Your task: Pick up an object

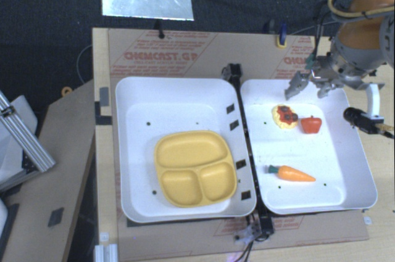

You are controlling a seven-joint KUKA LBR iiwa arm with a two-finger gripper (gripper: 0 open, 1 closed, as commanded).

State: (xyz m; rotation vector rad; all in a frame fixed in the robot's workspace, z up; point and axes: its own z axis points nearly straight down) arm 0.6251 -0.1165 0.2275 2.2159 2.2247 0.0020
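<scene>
1. White bins are sitting side by side on the desk: the left bin (133,131) is carrying a yellow divided tray (195,167); the right bin (352,174) is carrying the loose objects.
2. Grey arm (361,20) is reaching in over the right bin's far edge.
3. Gripper (310,88) is hovering with fingers spread, gripping nothing; the pick is not yet made.
4. Orange carrot (292,174) is lying apart, with open room around it.
5. Pizza piece (285,116) and red pepper (311,124) are lying near each other, just below the gripper.
</scene>
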